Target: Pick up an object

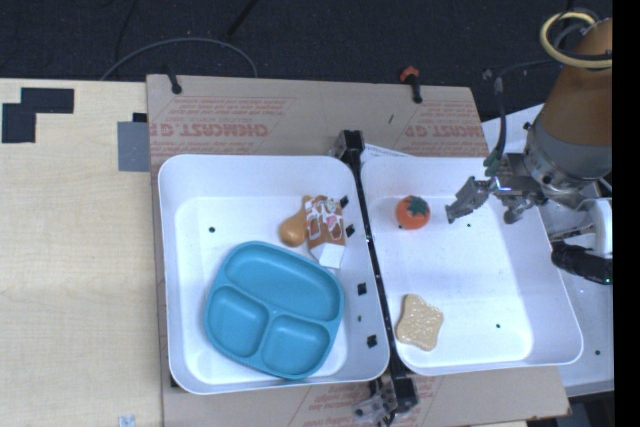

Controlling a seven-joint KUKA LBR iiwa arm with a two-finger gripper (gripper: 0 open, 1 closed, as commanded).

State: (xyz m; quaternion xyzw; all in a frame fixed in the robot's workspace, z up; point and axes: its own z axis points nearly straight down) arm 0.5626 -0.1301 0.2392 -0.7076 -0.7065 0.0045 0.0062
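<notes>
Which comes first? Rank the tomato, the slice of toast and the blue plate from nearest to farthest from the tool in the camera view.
Measured from the tool, at the right bin's upper right:
1. Tomato, just to its left in the right bin, near the divider.
2. Slice of toast, in the same bin, toward the front edge.
3. Blue plate, across the divider in the left bin.

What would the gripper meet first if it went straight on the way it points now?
Probably the tomato. The gripper points toward the image left across the right bin, and the tomato lies next in that line. Depth is unclear, so it might pass above it.
</notes>
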